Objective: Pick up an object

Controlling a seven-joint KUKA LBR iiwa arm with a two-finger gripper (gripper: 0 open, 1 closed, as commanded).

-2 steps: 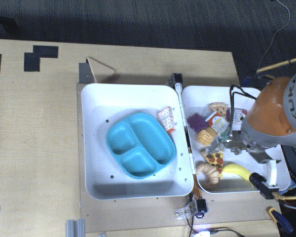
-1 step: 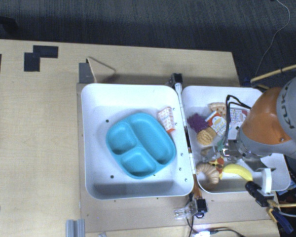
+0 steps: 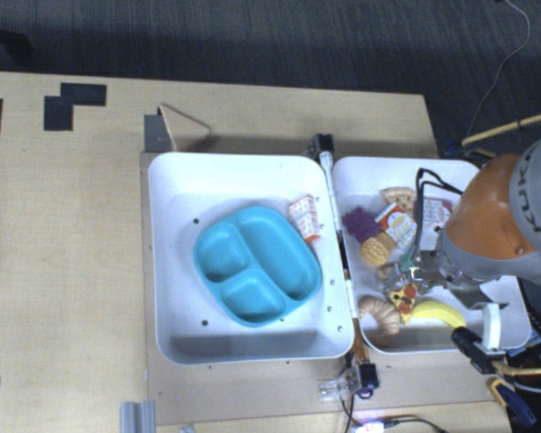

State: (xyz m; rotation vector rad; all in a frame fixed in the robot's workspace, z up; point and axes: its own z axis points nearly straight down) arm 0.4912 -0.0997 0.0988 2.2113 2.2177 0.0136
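Observation:
The arm, with its orange band (image 3: 487,210), reaches over the right bin (image 3: 361,174). Its gripper (image 3: 411,275) hangs low over the bin's middle, just above a small yellow and orange toy (image 3: 400,298). A yellow banana (image 3: 437,314) lies to the toy's right and a beige rounded piece (image 3: 377,310) to its left. Behind the gripper lie a purple bunch (image 3: 361,222), a tan waffle-like piece (image 3: 376,252), a colourful packet (image 3: 399,229) and a white and red card (image 3: 431,210). The view shows nothing between the fingers.
The left bin (image 3: 176,183) holds a blue divided plate (image 3: 255,264) and a small red and white packet (image 3: 304,216) near its right wall. A black bar (image 3: 332,197) runs along the seam between the bins. Bare bench (image 3: 63,269) lies to the left.

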